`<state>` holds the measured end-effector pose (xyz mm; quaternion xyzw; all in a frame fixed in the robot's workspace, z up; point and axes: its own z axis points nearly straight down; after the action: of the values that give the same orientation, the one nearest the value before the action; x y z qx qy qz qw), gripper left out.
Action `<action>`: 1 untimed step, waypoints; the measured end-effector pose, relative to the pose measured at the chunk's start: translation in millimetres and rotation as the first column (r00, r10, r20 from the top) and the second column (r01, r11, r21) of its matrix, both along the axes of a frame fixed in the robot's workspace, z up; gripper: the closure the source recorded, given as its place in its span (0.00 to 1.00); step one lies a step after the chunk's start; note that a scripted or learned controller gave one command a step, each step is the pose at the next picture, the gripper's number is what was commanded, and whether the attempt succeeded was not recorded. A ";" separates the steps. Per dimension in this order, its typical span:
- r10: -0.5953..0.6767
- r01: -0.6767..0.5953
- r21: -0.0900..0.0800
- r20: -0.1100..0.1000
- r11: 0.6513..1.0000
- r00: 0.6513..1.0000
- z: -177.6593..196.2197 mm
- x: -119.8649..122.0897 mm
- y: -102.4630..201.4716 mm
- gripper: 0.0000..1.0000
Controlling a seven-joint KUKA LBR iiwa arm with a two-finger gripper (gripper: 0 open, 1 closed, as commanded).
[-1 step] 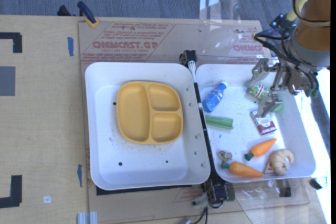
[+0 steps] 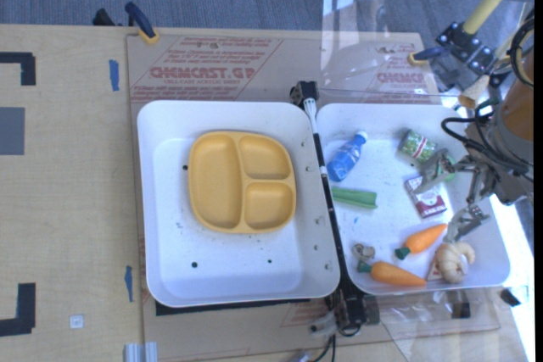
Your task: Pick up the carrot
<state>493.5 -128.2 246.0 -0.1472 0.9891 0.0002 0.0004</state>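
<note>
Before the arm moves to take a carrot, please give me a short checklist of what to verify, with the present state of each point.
1. Carrot in view: ok, but there are two, an upper carrot and a lower carrot, both in the right bin.
2. Target choice: cannot tell which is meant.
3. Carrots free on top: ok.
4. Close neighbours: not ok, the beige lumpy item lies beside both.
5. gripper empty: cannot tell.
6. Gripper above a carrot: not ok, it sits to the upper carrot's right.
</note>
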 end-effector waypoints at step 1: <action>0.165 -0.165 -0.001 0.004 0.986 0.986 -7.1 -1.6 -34.8 0.00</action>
<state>491.8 -163.0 238.9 -0.2287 0.9735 -0.0005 0.0023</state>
